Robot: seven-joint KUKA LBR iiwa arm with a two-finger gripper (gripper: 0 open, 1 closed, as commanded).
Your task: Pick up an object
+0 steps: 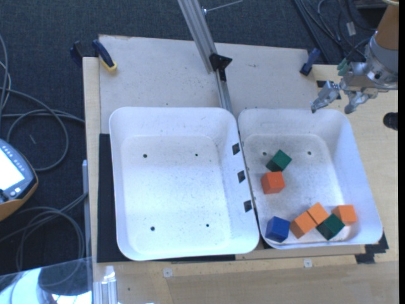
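Blocks are all sitting in the right bin, nothing picked up so far. The gripper hangs up by that bin's far right corner, just past the rim, and its two thin metal fingers are spread apart with nothing between them. Above it you can see the grey wrist and a bit of the orange band.

Closest thing to the gripper is a dark green cube, tilted on the bin floor toward the far middle, well apart from the fingers. Just beside it, on the near side, is an orange cube. Along the bin's near edge there's a blue cube, then an orange block touching another orange one, a second dark green cube, and one more orange cube at the near right corner.

All look like matte, sharp-edged blocks. Both bins are shallow white plastic with rounded corners and speckled floors; the left bin sits right against the right one.
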